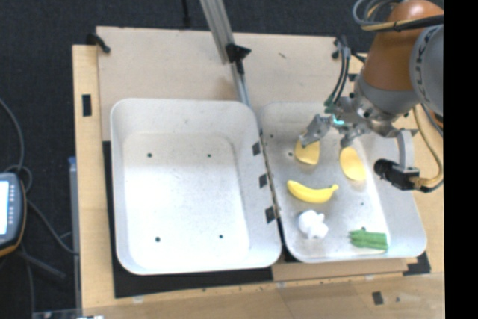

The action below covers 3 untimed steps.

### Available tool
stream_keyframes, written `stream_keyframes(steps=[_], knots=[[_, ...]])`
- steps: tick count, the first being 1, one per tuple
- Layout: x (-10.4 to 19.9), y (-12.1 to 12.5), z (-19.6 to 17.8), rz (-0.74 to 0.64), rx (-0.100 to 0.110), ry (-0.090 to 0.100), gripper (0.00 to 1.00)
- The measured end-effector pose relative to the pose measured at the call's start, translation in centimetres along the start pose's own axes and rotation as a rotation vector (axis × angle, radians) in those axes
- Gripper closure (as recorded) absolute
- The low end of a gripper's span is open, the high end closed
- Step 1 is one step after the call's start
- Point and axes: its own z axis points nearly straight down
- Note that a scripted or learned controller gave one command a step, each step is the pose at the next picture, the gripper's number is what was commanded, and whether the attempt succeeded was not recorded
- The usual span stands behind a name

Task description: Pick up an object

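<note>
Orange band and grey housing of the arm [396, 48] sit at upper right of the frame, wrist angled down and left over the right bin [399, 235]. Gripper [333, 135] hangs over that bin's upper part, fingers spread open, nothing between them. Left fingertip [310, 137] sits just above, maybe touching, a yellow wedge-shaped piece [308, 153]; contact can't be told. Right finger [351, 137] is just above a yellow oval piece [353, 164], which lies right of the wedge.

Below those two, mid-bin: yellow banana [312, 192], lying roughly level, ends curving up. Just below it a small white lumpy object [313, 224]. Lower right of the bin: green item [369, 239], lying flat, apart from the rest.

Left bin [127, 123] fills centre-left of the frame, touching the right bin along their shared edge. A metal rail [213, 4] slants from top centre down to the gap between the bins. Black cables loop beside the wrist at right edge.
</note>
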Motion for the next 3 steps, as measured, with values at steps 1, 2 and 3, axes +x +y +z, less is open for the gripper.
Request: stream_keyframes(steps=[1, 2, 3], knots=[[0.0, 0.1, -0.3, 0.000, -0.005, 0.000, 0.00], [0.1, 0.3, 6.0, 0.004, 0.001, -0.003, 0.00], [-0.1, 0.2, 10.2, 0.005, 0.000, -0.004, 0.00]])
